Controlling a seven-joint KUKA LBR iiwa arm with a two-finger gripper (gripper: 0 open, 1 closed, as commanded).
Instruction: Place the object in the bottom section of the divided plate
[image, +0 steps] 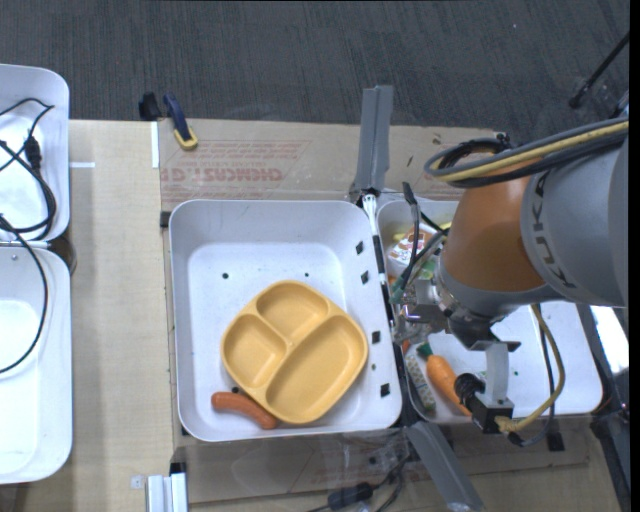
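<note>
A yellow divided plate (236, 338) lies in the left bin (200, 300), with two small sections at its upper left and one large section at its lower right. All three sections look bare. An orange-brown sausage (243, 407) rests on the bin floor against the plate's lower left rim. A toy carrot (440, 376) lies in the right bin (570, 390). My gripper (412, 326) hangs under the orange wrist band over the right bin's left side, just above the carrot. The wrist hides most of it.
A colourful item (415, 245) sits at the back of the right bin, partly behind the arm. The wall between the two bins (385, 330) runs just left of the gripper. Cables loop around the wrist. Other white trays (30, 300) stand at the far left.
</note>
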